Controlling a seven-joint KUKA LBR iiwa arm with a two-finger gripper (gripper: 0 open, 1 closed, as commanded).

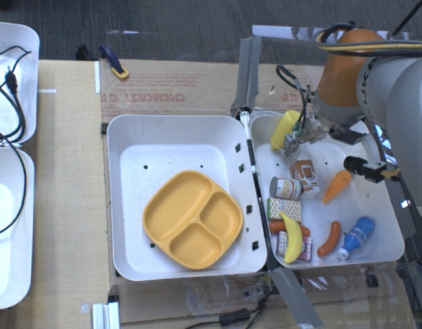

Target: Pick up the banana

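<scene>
The banana (290,238) lies in the right bin (375,252), near its front edge, on top of a small packet (301,247) and just beside a sausage (328,239). The pincer (294,144) is well apart from it, at the back of the same bin, next to a yellow object (284,129); how far it is open I cannot tell. The left bin (128,184) holds a yellow divided plate (192,219).

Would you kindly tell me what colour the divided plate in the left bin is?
The three-compartment plastic plate is a yellow-orange, mustard-like shade, seen best in the camera view.
</scene>
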